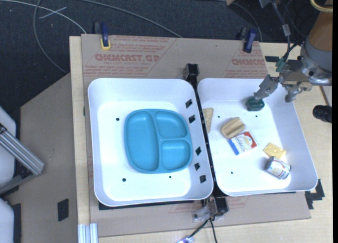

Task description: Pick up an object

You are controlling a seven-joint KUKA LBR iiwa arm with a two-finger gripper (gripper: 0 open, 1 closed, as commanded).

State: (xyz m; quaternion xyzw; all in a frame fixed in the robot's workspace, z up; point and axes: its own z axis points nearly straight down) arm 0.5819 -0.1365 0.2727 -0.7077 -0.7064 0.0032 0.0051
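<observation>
You get one fixed camera, mounted above the table (158, 52) and looking down at a slant. It sits far enough back to frame both white bins: left bin (105, 131), right bin (296, 147). The arm (322, 41) enters from your right edge.

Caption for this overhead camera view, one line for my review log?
Gripper hovers over the right bin near a green object; a blue divided plate lies in the left bin.

The blue tray (158, 140) in the left bin (100, 131) looks like smooth, matt plastic. Both bins are glossy white plastic. The board (132, 52) beneath looks like printed cardboard.
</observation>
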